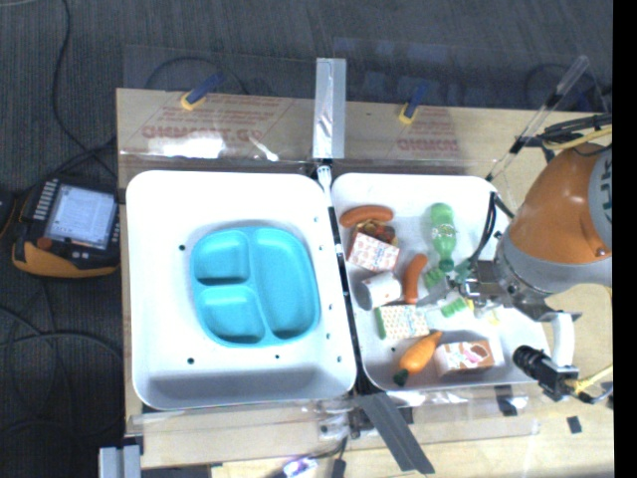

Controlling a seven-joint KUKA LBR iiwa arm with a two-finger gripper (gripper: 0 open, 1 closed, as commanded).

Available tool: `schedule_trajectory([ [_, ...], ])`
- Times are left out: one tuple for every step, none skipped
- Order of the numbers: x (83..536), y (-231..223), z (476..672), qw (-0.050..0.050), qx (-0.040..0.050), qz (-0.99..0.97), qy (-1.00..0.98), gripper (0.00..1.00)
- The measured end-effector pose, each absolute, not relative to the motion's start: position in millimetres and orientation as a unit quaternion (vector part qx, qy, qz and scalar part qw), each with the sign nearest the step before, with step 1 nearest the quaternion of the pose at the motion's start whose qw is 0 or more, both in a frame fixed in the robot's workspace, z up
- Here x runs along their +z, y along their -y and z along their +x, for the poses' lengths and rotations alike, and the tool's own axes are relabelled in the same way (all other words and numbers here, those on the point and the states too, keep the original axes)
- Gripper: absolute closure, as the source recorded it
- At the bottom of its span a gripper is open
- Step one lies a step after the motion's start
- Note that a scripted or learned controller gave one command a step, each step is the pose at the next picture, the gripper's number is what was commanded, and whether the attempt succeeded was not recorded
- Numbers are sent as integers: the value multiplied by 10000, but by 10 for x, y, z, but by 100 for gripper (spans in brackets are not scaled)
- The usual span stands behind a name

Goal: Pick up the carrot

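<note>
Two shallow white plastic bins are sitting side by side on the bench. The left bin [159,267] is holding one turquoise three-compartment plastic tray [254,285]. The right bin [478,189] is holding the loose items: one orange toy carrot with a green stem end [418,354], lying near the front wall just left of one small printed carton with a red patch [466,355]; one reddish-brown sausage [366,214] at the back; one red-and-white patterned box [373,253]; one white cylinder [378,290]; one green-dotted white box [402,321]; one slim red-orange piece [414,278]; one green plastic bottle [441,229].

One two-finger gripper [463,292] is hanging over the bin's right half, beside the bottle and apart from the carrot. Whether its fingers are spread or closed cannot be told.
</note>
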State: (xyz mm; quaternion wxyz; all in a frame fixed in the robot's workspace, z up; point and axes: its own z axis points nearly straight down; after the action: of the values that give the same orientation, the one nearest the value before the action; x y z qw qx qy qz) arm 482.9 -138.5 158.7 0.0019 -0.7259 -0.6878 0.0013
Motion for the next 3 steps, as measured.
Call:
schedule_trajectory([
  [933, 1078, 4873, -46, -40, -7622, 6473, 0],
  [1516, 1070, 4831, 4, 25, -9142, 4053, 0],
  [1887, 1088, 5733, -2, 28, -8739, 4860, 0],
])
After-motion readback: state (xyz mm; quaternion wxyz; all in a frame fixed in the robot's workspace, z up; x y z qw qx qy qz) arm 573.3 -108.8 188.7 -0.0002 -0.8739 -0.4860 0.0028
